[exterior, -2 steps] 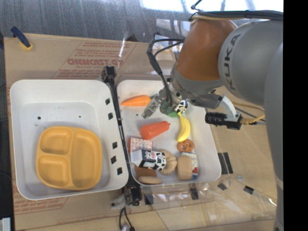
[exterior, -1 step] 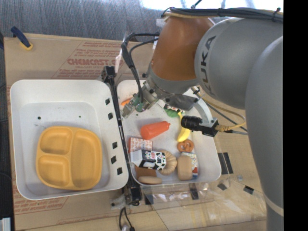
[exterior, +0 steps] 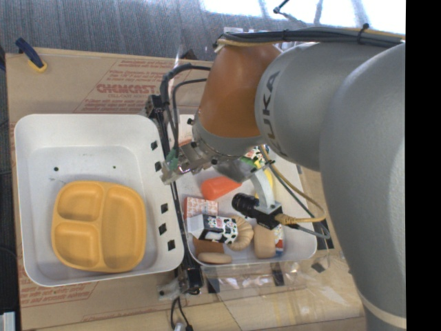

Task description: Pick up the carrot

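Observation:
The carrot (exterior: 220, 187) is an orange wedge-like piece lying in the right bin (exterior: 303, 252), just below the arm's wrist. My gripper (exterior: 176, 165) sits low at the right bin's left wall, a short way left of and slightly above the carrot. The big grey arm and its orange band cover most of the gripper and the far half of this bin. Nothing shows between the fingers.
In the left bin (exterior: 27, 136) lies a yellow divided plate (exterior: 100, 225). Near the right bin's front edge lie a red-and-white carton (exterior: 200, 206), a cow-patterned item (exterior: 222, 230), a croissant (exterior: 244, 234), a bread roll (exterior: 264, 243) and a brown sausage (exterior: 209, 247).

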`<state>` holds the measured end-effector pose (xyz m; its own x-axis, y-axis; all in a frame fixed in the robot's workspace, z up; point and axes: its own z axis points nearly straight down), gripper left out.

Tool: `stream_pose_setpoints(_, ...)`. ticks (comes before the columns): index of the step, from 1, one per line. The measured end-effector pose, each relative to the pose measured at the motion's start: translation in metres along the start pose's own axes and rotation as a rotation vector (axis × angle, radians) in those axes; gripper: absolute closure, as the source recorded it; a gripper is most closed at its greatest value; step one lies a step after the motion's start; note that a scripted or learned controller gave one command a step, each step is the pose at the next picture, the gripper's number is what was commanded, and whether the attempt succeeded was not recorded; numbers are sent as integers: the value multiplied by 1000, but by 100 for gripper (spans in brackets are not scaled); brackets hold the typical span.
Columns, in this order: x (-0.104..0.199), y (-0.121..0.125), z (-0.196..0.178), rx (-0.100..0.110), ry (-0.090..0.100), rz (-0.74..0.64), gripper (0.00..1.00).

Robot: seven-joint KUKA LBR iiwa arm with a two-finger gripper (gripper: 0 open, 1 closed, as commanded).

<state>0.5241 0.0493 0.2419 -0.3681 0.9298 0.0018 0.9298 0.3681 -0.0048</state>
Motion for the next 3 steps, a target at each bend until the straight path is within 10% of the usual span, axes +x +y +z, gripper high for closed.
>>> stream_pose_setpoints(1, -91, -24, -35, -4, -4, 200, 100)
stream_pose_setpoints(2, -26, -34, 22, 4, 2, 634, 100)
stream_pose_setpoints(3, -82, -76, 52, 3, 2, 1118, 100)
